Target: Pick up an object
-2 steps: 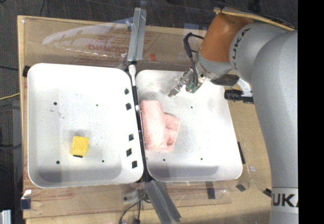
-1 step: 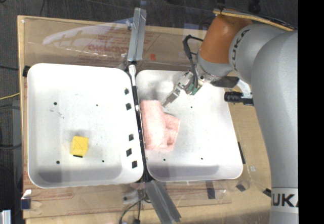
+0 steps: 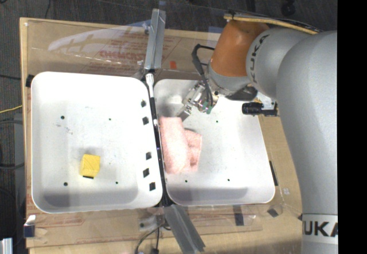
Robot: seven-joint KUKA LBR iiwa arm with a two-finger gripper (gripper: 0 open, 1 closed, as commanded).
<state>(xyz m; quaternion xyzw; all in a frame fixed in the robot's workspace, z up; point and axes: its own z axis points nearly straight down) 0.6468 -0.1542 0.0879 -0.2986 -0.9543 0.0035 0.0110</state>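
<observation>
The gripper (image 3: pixel 194 105) hangs over the upper left part of the right bin (image 3: pixel 252 190), pointing down and toward the bin's left wall; whether its tips are spread or pressed together I cannot tell, as they are small and blurred against the white floor. Nothing is seen between them. Just below the gripper lies a pink cloth-like object (image 3: pixel 179 145), soft and folded, along the left side of the same bin, its upper end close under the gripper, though contact cannot be made out. Behind the gripper the arm (image 3: pixel 287 81) rises to the right, its orange band (image 3: pixel 235 46) above the wrist. In the left bin (image 3: pixel 46 92), well apart from all this, a small yellow block (image 3: pixel 90 165) rests near the lower left
</observation>
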